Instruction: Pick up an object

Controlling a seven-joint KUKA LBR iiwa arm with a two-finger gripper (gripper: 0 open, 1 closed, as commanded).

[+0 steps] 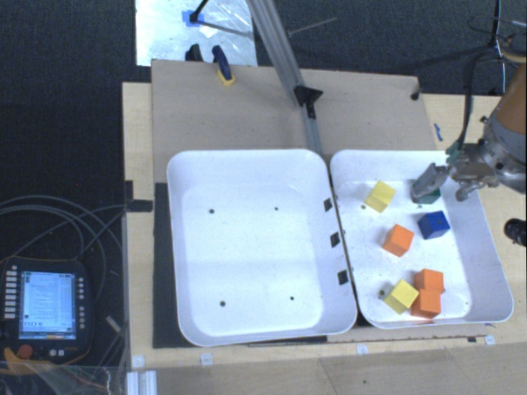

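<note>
The right bin (486, 253) holds several small blocks. A yellow block (380, 196) lies near its back, an orange block (398, 239) in the middle and a blue block (433, 224) to the right of that. By the front rim a second yellow block (403, 295) sits against two orange blocks (427, 291). My gripper (445, 186) hangs over the back right of this bin, just above and behind the blue block. Its fingers (427, 182) stand apart, open, with nothing between them. A small dark green shape (425, 196) shows under the left finger.
The left bin (185, 220) lies beside the right one, their rims meeting in the middle. A grey pole (280, 44) slants over the back of the bench. A pendant with a screen (45, 307) lies on the floor to the left.
</note>
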